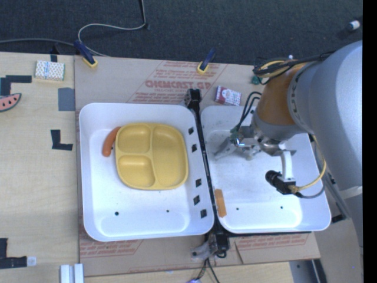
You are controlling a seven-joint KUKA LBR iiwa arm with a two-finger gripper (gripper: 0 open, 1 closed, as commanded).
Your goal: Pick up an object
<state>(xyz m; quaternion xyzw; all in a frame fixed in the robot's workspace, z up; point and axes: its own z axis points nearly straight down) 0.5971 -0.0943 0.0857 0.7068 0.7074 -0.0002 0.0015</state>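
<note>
The counter [35, 175] is light wood with a cardboard sheet [171, 81] laid over the middle. Two white bins [94, 217] sit side by side on the cardboard. Just above the right bin there's a small red-and-white packet [227, 95]. Off to the left on the bare wood sits a little patterned block [49, 71].

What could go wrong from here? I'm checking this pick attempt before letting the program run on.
1. The end effector hangs over bare floor of the right bin; closing here would likely grab nothing.
2. The small orange piece lies tight against the divider wall, hard to straddle.
3. The orange stick lies tucked beside the yellow tray, which may block a finger.
</note>
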